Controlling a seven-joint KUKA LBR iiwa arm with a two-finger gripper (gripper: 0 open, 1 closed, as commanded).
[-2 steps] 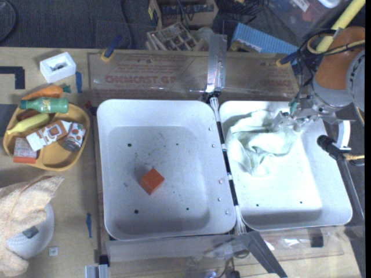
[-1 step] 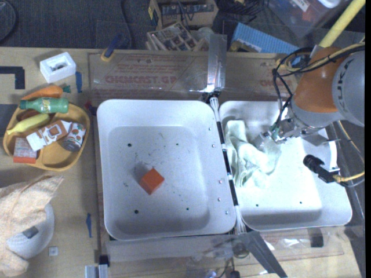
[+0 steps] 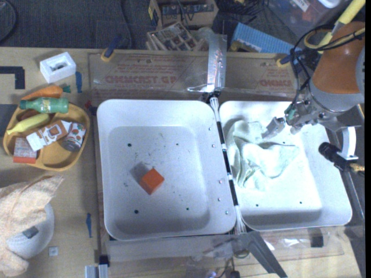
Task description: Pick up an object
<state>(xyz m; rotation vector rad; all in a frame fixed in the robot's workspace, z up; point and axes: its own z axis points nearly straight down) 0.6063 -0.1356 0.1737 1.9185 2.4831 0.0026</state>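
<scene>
Two white bins sit side by side. The left bin [image 3: 116,120] holds an orange block [image 3: 153,180] near its middle. In the right bin [image 3: 324,204], a pale crumpled cloth [image 3: 258,158] lies at its left. The gripper [image 3: 282,125] hangs at the cloth's upper edge; whether its grip is apart or together, I cannot tell.

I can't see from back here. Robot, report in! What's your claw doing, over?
Claw low in right bin, at crumpled pale cloth. Orange block alone in left bin, untouched. Nothing blocking it.
</scene>
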